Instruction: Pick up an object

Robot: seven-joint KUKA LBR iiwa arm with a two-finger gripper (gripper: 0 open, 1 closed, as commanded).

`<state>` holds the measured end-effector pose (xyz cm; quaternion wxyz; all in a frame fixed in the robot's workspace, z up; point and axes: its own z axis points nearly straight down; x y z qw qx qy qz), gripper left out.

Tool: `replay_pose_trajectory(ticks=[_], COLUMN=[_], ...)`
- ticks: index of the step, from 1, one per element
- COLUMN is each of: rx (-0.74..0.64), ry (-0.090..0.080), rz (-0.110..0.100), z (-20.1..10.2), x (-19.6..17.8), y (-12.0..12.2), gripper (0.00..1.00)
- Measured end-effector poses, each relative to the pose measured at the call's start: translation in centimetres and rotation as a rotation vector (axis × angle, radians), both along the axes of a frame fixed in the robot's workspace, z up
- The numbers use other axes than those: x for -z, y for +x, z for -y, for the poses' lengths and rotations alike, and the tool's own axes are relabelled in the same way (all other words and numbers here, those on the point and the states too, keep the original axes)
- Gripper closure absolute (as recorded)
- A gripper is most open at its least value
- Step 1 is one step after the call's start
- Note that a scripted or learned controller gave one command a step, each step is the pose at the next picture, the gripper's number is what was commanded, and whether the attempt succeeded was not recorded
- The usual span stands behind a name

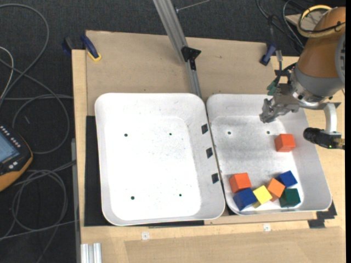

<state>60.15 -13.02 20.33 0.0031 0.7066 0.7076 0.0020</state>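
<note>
I see end effector [269, 114] over right bin [312, 171], can't tell its state. Lone orange cube [284, 142] nearby; matte blocks [264, 189] clustered at front edge.

No text, label, brand, number or sign can be read anywhere: the handheld unit [12, 155] lying off the bench's [137, 53] left edge shows a lit screen, but whatever stands on it is too small and blurred to make out.
</note>
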Motion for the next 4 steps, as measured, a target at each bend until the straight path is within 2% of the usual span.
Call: replay_pose_trajectory(ticks=[1,3,4], rx=[0.000,-0.007,-0.006], ry=[0.000,0.005,0.005], rz=[0.001,-0.009,-0.010], z=[0.0,-11.5,-17.7], x=[-5.3,-6.3,-5.5], y=[0.2,-2.1,-3.4], gripper=[1.00,1.00,1.00])
